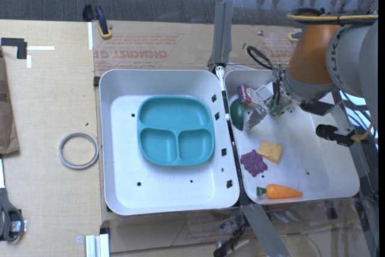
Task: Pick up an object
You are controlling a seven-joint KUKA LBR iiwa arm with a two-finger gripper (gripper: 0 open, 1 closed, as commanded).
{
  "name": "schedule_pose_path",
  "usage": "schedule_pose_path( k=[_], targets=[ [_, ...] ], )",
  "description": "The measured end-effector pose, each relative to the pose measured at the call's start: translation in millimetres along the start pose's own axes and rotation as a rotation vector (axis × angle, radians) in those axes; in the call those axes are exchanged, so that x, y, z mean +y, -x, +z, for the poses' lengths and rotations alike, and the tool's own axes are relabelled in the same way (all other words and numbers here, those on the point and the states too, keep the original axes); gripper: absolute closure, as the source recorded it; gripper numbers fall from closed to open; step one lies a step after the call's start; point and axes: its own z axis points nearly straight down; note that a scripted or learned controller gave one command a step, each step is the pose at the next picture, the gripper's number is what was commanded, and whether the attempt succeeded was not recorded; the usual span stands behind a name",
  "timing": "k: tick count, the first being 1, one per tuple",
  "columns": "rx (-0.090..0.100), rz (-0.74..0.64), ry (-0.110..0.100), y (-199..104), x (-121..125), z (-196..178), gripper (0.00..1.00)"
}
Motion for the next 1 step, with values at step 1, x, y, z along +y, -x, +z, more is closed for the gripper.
schedule_pose_path(
  k=[1],
  targets=[
    [0.028,-0.149,-0.047,29.4,25.3,-9.9,0.00]
  ],
)
